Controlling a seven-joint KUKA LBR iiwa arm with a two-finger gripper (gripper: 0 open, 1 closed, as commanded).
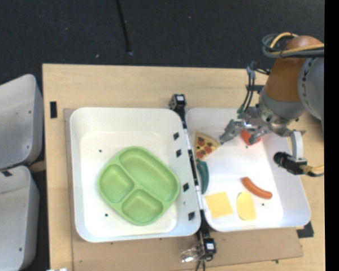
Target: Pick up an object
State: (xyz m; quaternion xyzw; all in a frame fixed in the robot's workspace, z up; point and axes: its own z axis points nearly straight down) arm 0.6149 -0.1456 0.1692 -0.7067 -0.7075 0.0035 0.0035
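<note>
You are at the grasp step; the gripper (244, 133) sits low in the right bin (282, 216), fingers spread around a small red object (249, 136); next, close and lift.

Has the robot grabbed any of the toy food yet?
Not that I can see. The pizza slice, sausage, yellow square and yellow oval all lie on the floor of the right bin. The end effector is low over that bin's far end, near something small and red. Whether it has a grip is unclear. Lifting something out is still left.
</note>
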